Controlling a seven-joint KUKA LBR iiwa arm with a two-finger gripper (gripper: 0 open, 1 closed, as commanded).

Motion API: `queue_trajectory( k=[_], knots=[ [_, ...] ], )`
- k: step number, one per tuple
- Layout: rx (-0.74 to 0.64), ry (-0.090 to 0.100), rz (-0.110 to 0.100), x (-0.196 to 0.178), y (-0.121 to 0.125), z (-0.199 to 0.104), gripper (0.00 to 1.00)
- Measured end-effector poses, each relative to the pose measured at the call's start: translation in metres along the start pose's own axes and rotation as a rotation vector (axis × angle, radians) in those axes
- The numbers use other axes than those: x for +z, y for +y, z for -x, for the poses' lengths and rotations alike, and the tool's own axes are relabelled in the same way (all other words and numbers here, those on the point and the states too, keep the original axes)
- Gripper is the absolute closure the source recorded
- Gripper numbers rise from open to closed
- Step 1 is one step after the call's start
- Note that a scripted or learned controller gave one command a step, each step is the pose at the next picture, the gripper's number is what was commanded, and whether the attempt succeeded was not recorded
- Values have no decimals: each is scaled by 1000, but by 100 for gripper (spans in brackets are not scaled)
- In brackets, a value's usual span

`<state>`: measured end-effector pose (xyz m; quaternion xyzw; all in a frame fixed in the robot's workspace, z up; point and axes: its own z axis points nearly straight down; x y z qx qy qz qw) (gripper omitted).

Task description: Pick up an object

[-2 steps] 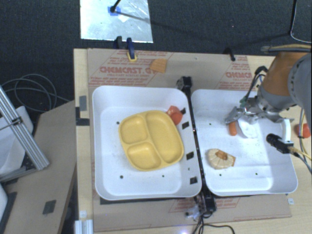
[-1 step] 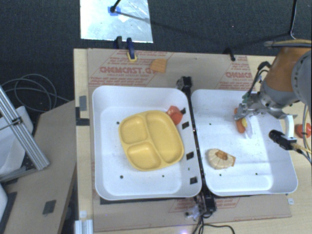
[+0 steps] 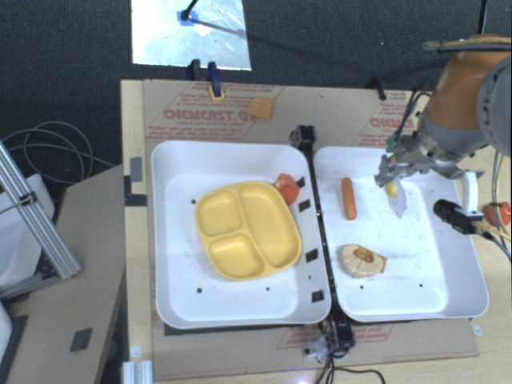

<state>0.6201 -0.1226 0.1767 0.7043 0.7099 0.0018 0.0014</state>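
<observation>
My gripper (image 3: pixel 394 195) hangs over the back of the right bin (image 3: pixel 460 294), hanging from the grey arm with its orange band (image 3: pixel 468 78). A small yellow bit (image 3: pixel 391 189) shows right at the gripper; I cannot tell whether it is held. An orange sausage-shaped piece (image 3: pixel 349 198) lies in the same bin, a short way left of the gripper. Toward that bin's front rests a beige bun-like item (image 3: pixel 362 261). In the left bin (image 3: pixel 172 214) lies a yellow divided plate (image 3: pixel 246 230), with a red piece (image 3: pixel 286 186) at its back right corner.
A black divider with clips (image 3: pixel 314 214) runs between the two bins. A black and orange fitting (image 3: pixel 468 217) juts over the right bin's right rim. A tan block (image 3: pixel 260 106) and a blue clamp (image 3: pixel 213 74) sit on the cardboard behind the bins.
</observation>
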Motion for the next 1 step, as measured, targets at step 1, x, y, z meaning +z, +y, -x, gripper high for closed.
queue_trajectory(
  k=[1],
  knots=[
    [0, 1, -4, -38, -44, -66, 100]
  ],
)
